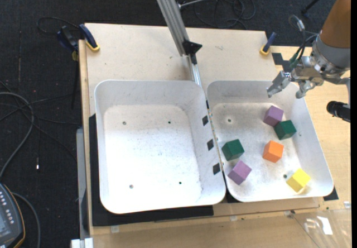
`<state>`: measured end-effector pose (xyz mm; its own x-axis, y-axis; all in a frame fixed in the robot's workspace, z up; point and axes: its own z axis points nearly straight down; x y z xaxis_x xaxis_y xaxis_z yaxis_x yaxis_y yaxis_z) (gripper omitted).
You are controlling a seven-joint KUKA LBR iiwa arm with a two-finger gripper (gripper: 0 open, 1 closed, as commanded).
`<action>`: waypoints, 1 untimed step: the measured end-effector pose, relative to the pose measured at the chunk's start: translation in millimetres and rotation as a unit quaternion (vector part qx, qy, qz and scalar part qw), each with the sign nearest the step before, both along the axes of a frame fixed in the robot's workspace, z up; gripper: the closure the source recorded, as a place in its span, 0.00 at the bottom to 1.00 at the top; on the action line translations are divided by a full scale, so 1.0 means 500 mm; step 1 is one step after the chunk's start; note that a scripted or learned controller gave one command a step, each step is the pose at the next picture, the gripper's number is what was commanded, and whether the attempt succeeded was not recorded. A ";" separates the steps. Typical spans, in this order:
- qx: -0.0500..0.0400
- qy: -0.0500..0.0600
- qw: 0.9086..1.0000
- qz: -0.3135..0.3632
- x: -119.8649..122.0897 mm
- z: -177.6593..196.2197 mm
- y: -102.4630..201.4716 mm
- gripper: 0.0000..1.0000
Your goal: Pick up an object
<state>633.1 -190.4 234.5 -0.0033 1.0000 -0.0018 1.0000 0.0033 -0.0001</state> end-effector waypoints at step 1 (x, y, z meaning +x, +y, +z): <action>0.000 0.001 1.000 -0.002 -0.043 -0.285 -0.054 0.00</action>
<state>611.7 -217.5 92.2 0.0015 1.0000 -0.0014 1.0000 -0.0015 -0.0017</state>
